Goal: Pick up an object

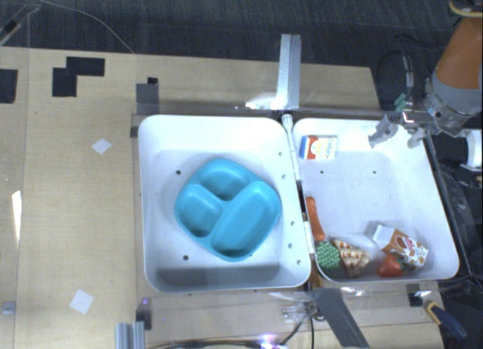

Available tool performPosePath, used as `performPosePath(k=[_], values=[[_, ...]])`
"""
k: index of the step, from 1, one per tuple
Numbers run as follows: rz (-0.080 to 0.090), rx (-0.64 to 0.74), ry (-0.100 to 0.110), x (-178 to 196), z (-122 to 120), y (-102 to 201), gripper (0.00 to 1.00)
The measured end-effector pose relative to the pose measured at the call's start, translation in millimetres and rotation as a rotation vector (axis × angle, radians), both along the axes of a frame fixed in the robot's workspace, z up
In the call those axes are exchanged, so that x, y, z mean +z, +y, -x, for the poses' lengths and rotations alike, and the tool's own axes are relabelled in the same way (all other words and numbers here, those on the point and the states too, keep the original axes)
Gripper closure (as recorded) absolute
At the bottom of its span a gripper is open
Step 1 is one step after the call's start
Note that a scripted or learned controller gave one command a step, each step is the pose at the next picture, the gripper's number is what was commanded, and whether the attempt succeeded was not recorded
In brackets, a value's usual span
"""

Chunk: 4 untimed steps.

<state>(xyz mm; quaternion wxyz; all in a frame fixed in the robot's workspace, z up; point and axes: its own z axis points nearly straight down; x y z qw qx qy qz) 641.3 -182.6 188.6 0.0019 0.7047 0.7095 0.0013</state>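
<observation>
Nothing had been picked up yet, judging by the view. Gripper [398, 130] hung over the right bin's [423, 189] far edge, approx. 1 o'clock of that bin, arm coming in from 3 o'clock. Fingers stood apart w/ nothing between them, i.e. jaws spread and empty.

Candidates all lay in the bin, untouched:
- small orange-and-white box [319, 147] at 11 o'clock, near the divider, apart from the rest.
- orange carrot-like piece [314, 219] along the 9 o'clock wall.
- cluster at 6 o'clock: green item [327, 255], waffle-patterned piece [352, 255], white block [379, 233], orange snack pack [407, 249], red item [389, 267], mostly touching or just beside each other.

Left bin [158, 211] held a blue divided tray [228, 208], ctr.

Est. progress: early. Left to do: choose a target, descend, close, lift. Box looked the nearest and most isolated option.
</observation>
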Motion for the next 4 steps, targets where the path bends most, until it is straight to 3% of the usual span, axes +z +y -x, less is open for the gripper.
performPosePath(k=[1, 2, 3, 4], values=[[0.001, 0.145, -0.004, -101.1, 21.9, 63.3, 0.00], [0.001, 0.369, 0.000, -75.5, 111.5, 45.8, 0.00], [0.001, 0.368, 0.000, -75.6, 111.5, 45.7, 0.00], [0.003, 0.369, -0.006, -64.1, 109.3, 46.1, 1.00]])
